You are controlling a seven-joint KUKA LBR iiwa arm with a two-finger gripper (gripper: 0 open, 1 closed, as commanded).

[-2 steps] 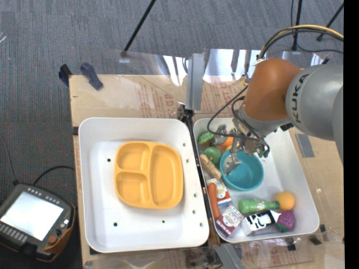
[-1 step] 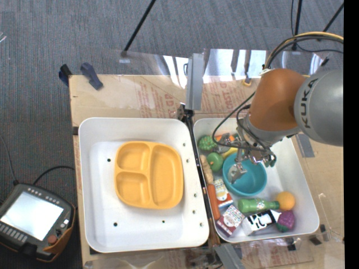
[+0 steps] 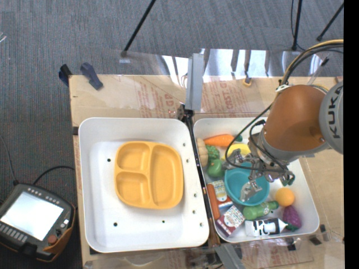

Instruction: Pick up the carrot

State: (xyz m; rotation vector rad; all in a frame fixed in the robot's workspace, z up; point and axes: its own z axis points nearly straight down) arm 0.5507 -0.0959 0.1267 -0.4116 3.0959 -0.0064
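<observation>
Two white bins sat side by side. The carrot (image 3: 219,140) lay untouched at the right bin's (image 3: 312,206) far left corner. The gripper (image 3: 250,190) hovered over a teal bowl (image 3: 235,182), fingers apparently released, grasping nothing; the pick remained undone.

carrot (image 3: 219,140) | orange, green tip | lying flat | right bin, far-left corner

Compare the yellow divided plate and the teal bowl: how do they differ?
The yellow divided plate lies alone in the left bin; the teal bowl sits crowded among toy food in the right bin. The plate is wider, flat and three-sectioned; the bowl is smaller, round and deeper. The gripper hangs over the bowl, not the plate. Both sit upright.
</observation>
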